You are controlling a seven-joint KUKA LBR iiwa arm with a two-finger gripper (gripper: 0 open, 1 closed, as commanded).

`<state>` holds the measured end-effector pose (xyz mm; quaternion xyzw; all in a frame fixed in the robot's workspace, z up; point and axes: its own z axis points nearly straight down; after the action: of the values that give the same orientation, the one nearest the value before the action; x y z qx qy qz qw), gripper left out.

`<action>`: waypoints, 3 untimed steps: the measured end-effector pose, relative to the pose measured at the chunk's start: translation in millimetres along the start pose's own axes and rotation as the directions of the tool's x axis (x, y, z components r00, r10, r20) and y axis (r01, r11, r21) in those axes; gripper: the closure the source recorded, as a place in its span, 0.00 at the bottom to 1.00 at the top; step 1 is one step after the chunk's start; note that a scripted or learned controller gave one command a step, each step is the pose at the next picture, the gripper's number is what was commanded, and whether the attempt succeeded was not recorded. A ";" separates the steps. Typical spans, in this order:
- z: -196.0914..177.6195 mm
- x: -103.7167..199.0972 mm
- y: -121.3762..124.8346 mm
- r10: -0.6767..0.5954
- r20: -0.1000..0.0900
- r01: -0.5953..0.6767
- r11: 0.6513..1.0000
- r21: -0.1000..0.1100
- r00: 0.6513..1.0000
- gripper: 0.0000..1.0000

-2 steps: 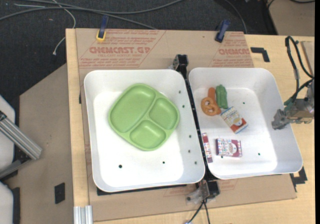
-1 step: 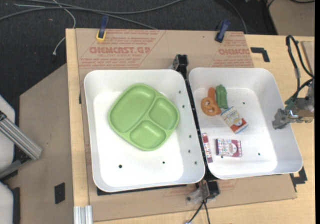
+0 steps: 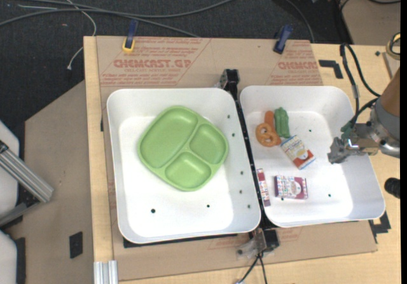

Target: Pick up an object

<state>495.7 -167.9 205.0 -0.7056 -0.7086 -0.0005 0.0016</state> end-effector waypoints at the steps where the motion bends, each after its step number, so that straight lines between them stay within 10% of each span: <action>1: -0.5 43.8 7.7 0.000 0.000 0.000 1.000 0.000 1.000 1.00; 3: -13.5 153.7 1.9 -0.002 0.001 0.002 1.000 -0.003 1.000 1.00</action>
<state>497.0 -14.2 219.0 -0.7048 -0.7094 -0.0013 0.0000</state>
